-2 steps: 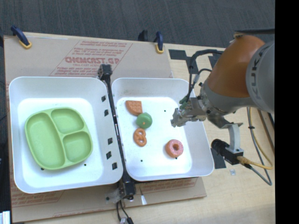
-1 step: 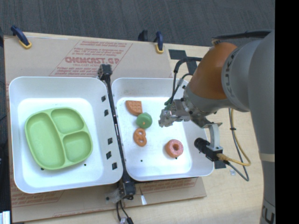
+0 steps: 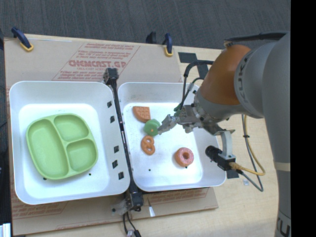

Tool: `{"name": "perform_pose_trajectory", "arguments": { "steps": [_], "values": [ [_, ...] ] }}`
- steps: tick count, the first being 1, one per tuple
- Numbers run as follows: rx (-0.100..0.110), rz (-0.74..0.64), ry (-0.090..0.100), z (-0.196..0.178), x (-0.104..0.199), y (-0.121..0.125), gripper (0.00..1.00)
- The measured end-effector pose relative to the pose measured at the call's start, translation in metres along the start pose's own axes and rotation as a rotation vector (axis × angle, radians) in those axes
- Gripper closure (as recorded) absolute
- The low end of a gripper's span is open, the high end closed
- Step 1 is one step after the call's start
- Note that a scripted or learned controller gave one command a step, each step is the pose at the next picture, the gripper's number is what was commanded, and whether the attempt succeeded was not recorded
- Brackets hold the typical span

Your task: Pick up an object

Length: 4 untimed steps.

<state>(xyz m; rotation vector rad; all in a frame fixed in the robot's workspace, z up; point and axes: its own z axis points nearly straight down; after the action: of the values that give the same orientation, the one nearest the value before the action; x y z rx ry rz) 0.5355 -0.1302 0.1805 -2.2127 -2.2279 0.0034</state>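
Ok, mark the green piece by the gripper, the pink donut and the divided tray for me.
green piece (image 3: 151, 128), camera view, on its rounded top.
pink donut (image 3: 184, 156), camera view, on the ring's left side.
divided tray (image 3: 30, 137), camera view, on its left rim.

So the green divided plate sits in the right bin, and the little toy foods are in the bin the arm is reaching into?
Not quite. The camera view shows the green divided plate in the left bin. The toy foods, including a pink donut, do lie in the right bin, where the gripper reaches.

dark grey carpet (image 3: 98, 9), cardboard-topped bench (image 3: 98, 63)
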Motion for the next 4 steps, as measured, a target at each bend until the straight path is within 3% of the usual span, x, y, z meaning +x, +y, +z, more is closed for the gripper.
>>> {"name": "perform_pose_trajectory", "arguments": {
  "steps": [1,2,3,4],
  "values": [
    [-0.010,0.001,-0.001,0.079,-0.001,0.088,0.00],
    [-0.010,-0.005,0.002,0.067,0.001,0.089,1.00],
    [-0.002,0.000,0.002,-0.012,0.051,0.014,1.00],
    [0.000,0.000,0.000,-0.017,0.053,-0.053,1.00]
  ]
}}
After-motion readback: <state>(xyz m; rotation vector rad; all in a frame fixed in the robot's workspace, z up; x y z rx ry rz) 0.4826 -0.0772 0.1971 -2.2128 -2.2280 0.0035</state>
